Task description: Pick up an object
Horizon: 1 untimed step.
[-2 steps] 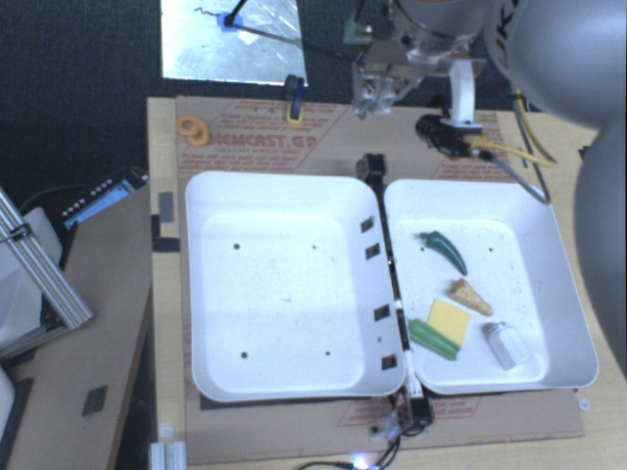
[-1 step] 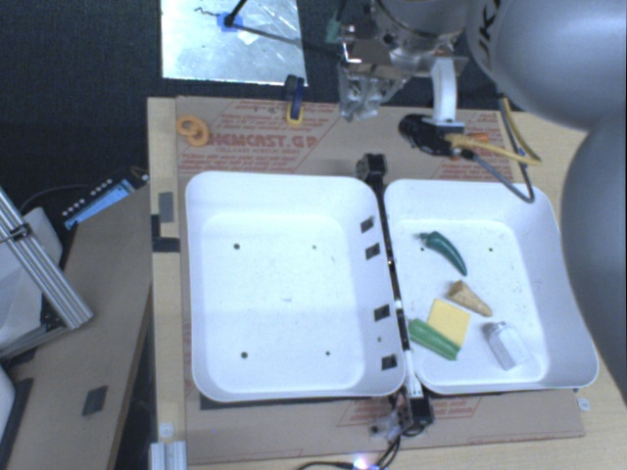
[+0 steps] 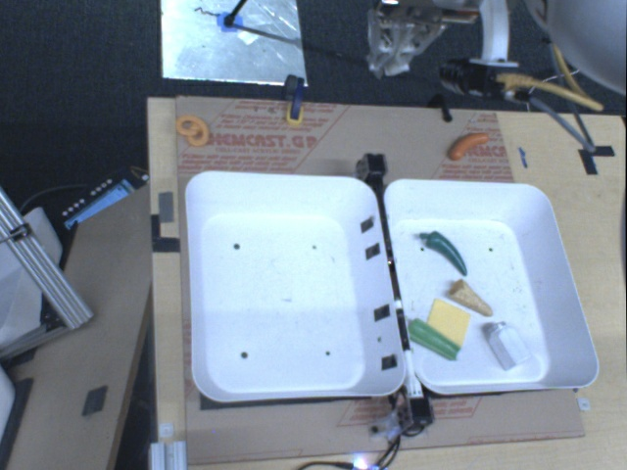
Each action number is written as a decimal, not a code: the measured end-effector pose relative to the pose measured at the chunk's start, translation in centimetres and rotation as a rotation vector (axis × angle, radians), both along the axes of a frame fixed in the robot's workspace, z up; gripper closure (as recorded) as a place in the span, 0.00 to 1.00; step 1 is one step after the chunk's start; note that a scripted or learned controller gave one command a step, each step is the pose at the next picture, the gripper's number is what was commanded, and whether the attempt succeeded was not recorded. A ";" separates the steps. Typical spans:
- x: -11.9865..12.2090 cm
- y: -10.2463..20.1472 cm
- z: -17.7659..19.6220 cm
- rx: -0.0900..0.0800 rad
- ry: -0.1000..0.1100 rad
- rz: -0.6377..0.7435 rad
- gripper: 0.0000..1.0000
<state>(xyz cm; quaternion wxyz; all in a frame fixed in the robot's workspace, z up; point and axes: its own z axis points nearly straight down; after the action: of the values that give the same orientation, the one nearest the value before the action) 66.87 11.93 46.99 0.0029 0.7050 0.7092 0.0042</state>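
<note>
**Inspector:** Status, largest first?

**Assistant:** Left bin (image 3: 284, 282) bare. Right bin (image 3: 549, 262) holds the yellow block (image 3: 450, 319), green pepper (image 3: 446, 251), green pod (image 3: 431, 339), wedge (image 3: 470, 298) and small bottle (image 3: 502, 345).

**Inspector:** The claw (image 3: 394, 45)?

**Assistant:** High beyond the worktop (image 3: 323, 130), carrying nothing; whether wide or narrow, cannot tell. Pick judged not begun.

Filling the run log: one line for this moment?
gripper: above bench, past bins | right bin: green pepper, yellow block | grasp: not yet
</note>
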 end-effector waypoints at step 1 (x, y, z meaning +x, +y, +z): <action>-1.6 -7.8 -2.6 -0.003 0.011 -0.011 1.00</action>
<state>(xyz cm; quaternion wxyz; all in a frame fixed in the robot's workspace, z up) 65.28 4.14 44.37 0.0002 0.7089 0.7053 -0.0008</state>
